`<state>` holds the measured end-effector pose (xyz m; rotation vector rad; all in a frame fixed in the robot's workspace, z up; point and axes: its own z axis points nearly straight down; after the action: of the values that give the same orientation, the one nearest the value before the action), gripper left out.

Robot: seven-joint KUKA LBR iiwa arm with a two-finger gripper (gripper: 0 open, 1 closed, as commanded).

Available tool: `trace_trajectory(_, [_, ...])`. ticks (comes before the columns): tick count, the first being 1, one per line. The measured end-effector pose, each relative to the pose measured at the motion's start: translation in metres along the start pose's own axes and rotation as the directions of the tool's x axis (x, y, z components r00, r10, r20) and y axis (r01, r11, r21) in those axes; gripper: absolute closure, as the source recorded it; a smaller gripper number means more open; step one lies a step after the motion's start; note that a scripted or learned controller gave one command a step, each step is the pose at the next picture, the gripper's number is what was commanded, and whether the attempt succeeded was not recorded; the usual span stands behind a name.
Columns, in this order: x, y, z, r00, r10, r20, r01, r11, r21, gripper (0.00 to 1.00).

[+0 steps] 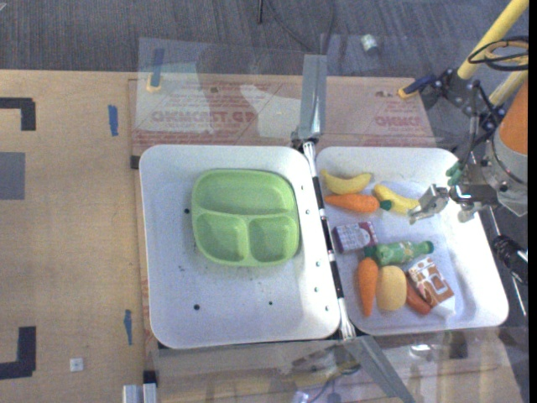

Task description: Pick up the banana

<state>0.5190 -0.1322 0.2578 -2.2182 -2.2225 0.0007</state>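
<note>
Faint reddish lettering, reversed and too blurred to read, shows in two patches on the flat brown cardboard sheet [252, 116] well beyond and to the left of the two-finger gripper [449, 204]; the small purple carton [353, 237] and the orange-and-white packet [429, 280], both just below the gripper, carry printed labels too small to make out.

Green plate [245, 217], 2 carrots [352, 202] [367, 285].

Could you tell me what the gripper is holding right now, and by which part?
Nothing: the gripper hangs open beside a banana in the right bin.
</note>
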Motion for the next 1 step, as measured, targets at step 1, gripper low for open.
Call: trace_trajectory(1, [-0.0028,0.06,0.0553,0.998,0.07,0.001,-0.07,0.998,-0.004,0.0])
